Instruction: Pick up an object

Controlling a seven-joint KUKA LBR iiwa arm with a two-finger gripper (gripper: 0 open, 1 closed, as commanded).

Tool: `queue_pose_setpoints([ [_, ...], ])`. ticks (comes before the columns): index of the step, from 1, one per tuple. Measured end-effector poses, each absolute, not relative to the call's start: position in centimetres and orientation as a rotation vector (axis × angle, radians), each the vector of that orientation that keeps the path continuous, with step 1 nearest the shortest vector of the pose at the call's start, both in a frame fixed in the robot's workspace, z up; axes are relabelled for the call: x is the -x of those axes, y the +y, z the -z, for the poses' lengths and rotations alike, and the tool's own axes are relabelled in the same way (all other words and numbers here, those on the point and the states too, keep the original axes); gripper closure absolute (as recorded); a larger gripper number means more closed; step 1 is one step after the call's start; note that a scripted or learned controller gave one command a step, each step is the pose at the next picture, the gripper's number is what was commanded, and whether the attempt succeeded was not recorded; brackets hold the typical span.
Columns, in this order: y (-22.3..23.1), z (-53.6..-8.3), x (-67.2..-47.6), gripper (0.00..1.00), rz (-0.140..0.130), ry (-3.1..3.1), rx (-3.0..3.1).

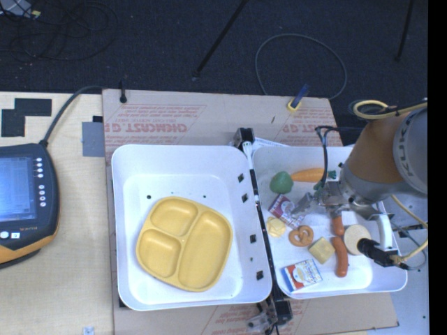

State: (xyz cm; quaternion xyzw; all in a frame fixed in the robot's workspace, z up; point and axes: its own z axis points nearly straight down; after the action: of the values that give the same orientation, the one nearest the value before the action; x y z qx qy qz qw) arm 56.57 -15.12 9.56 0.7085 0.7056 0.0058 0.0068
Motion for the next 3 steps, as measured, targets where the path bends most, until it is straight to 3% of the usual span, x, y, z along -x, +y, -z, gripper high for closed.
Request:
queue_pose_setpoints([
  [1, -19.1, -8.7, -62.7, 0.0, -0.006, 2.231, -2.224],
  [2, -13.4, -8.8, -51.3, 0.0, 0.003, 2.225, -2.231],
  [3, -9.4, -8.8, -47.6, 0.0, 0.0, 2.223, -2.223],
])
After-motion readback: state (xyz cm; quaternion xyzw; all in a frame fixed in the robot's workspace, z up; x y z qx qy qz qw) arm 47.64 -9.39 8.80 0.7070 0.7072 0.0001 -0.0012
